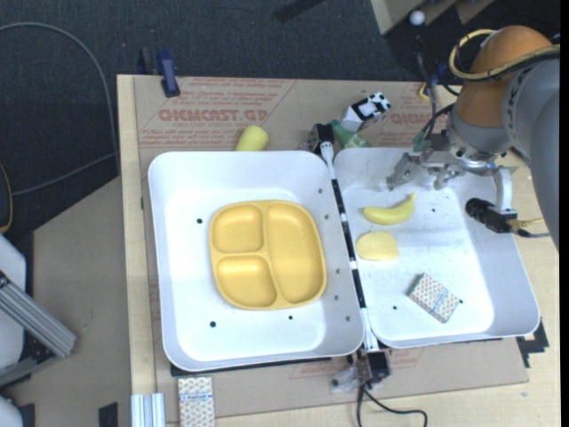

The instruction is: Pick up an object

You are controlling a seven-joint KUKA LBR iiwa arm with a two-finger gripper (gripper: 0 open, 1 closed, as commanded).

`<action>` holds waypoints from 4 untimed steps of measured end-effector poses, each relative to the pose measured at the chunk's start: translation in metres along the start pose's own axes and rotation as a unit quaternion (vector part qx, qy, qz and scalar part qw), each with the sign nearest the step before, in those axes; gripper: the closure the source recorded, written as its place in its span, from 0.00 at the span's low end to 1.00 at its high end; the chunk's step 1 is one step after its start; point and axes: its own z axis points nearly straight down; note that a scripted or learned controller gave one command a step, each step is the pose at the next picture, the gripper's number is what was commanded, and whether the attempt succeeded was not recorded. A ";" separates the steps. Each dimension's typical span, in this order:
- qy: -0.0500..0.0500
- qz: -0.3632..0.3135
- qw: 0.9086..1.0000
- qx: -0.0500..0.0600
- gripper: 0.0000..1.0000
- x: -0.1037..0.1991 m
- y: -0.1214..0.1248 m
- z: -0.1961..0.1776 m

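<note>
Hovering with fingers apart over the right bin (498, 301), the tool (418, 173) sits near the banana (391, 211).

The arm (524, 78) runs off the right edge; its claw's (425, 169) fingers look blurred.

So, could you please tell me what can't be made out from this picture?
- Gripper: too small and blurred in the camera view to tell its state.
- Arm: cut off by the right edge.
- Black-and-white item behind the bins: too small to identify.
- Patterned block: print unreadable.
</note>
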 end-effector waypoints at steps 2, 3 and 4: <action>0.000 0.002 1.000 -0.001 1.00 0.006 -0.027 0.000; 0.001 0.002 1.000 0.001 1.00 0.021 -0.056 0.011; 0.001 0.001 1.000 -0.001 1.00 0.086 -0.084 -0.090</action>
